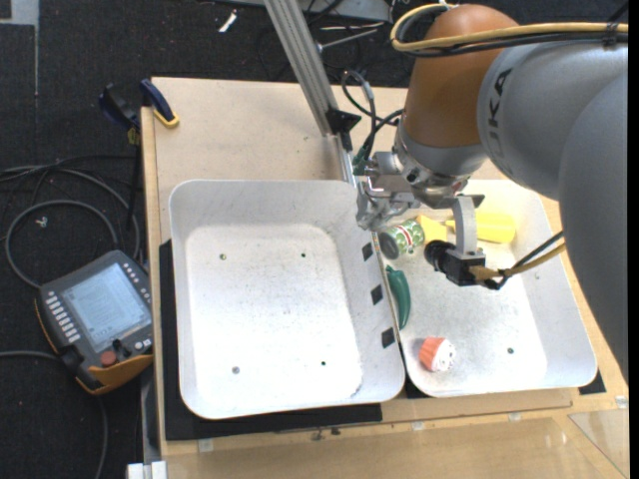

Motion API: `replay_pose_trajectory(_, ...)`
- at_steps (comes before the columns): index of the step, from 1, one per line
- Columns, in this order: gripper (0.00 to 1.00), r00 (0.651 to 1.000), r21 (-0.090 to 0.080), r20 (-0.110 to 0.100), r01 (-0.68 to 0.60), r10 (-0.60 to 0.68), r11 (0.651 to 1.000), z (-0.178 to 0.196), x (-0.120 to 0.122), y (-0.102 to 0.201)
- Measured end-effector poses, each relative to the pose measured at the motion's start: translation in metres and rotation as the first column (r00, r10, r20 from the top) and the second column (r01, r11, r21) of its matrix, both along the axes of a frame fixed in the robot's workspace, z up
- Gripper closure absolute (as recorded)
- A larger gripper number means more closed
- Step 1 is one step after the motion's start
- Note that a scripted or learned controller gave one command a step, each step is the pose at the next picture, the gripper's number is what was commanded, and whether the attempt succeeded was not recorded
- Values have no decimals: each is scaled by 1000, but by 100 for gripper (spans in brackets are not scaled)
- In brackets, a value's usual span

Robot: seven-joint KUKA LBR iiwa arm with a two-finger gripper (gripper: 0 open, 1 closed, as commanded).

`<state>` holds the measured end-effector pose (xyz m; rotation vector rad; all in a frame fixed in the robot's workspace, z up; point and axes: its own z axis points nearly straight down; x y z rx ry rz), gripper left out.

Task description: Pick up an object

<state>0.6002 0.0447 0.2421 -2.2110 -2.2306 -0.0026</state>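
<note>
Claw (391, 208) is seen low over the near-left corner of the right bin (559, 362), at the divider between bins. Whether anything is held, or how far it is opened, cannot be told: the tips are masked by the wrist. A small green-and-white can (404, 238) lies just below the claw, apparently touching or just beside it, long axis roughly left-right. A yellow block (489, 226) is just right of it, a green piece (400, 292) further toward the front, an orange-and-white object (435, 353) well apart. The can is judged the nearest target.
</note>
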Motion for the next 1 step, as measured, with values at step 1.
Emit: replay_pose_trajectory(1, 100, 1000, 0, 0, 0, 0, 1000, 2, -2, 51)
